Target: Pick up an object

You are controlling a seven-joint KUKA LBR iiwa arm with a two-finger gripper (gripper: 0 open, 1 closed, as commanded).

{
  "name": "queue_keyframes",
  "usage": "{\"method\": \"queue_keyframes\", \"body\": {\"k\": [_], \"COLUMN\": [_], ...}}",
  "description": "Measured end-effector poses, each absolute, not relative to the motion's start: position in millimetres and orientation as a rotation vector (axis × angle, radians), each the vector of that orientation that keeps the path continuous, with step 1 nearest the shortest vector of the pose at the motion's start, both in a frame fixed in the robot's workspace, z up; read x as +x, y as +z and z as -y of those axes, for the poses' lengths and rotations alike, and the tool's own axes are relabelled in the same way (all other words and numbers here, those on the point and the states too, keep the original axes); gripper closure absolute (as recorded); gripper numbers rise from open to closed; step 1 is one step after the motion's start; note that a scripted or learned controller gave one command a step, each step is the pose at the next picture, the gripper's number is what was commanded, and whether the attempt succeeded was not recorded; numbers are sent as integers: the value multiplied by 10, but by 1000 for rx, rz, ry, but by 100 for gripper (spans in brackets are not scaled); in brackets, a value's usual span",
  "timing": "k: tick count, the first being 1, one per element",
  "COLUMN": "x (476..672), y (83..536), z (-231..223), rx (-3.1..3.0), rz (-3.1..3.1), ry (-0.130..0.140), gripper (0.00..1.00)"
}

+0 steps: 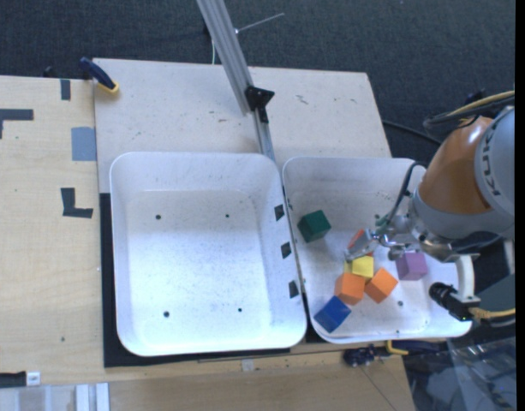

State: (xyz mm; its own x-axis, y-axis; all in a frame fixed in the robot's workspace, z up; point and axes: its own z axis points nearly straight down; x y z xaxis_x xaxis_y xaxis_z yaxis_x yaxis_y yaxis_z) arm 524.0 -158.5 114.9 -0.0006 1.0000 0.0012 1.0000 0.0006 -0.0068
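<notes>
1. A cluster of small blocks lies in the right bin (331,174), toward its near right side: a yellow block (362,266), two orange blocks (350,288) (381,285) touching just below it, a purple block (411,265) to the right, and a blue block (332,313) nearest the near rim.
2. A green block (314,225) sits apart, farther and to the left, near the divide between the bins.
3. The gripper (373,239) hangs over the far edge of the cluster; the yellow block lies just nearward of it, the purple block just to its right.
4. A thin reddish piece (357,239) shows at the gripper's left; whether it is a loose object or part of the tool cannot be told.
5. The claw's opening is hidden in clutter, so its state cannot be told, and nothing is plainly gripped.
6. The left bin (125,229) stands alongside, with the arm (455,178) reaching in from the right.
7. Judged from this, a short nearward drop would meet the yellow block, though its neighbours crowd it.
</notes>
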Motion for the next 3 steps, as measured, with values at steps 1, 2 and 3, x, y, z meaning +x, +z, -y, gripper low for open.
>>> {"method": "queue_keyframes", "body": {"k": [1, 2, 3], "x": [5265, 5270, 5221], "y": [952, 1057, 1583], "z": [1574, 1559, 1468], "rx": [-2221, -2218, -2221], "rz": [2223, 2225, 2225], "ry": [-7, -9, -3], "gripper": [0, 100, 100]}}
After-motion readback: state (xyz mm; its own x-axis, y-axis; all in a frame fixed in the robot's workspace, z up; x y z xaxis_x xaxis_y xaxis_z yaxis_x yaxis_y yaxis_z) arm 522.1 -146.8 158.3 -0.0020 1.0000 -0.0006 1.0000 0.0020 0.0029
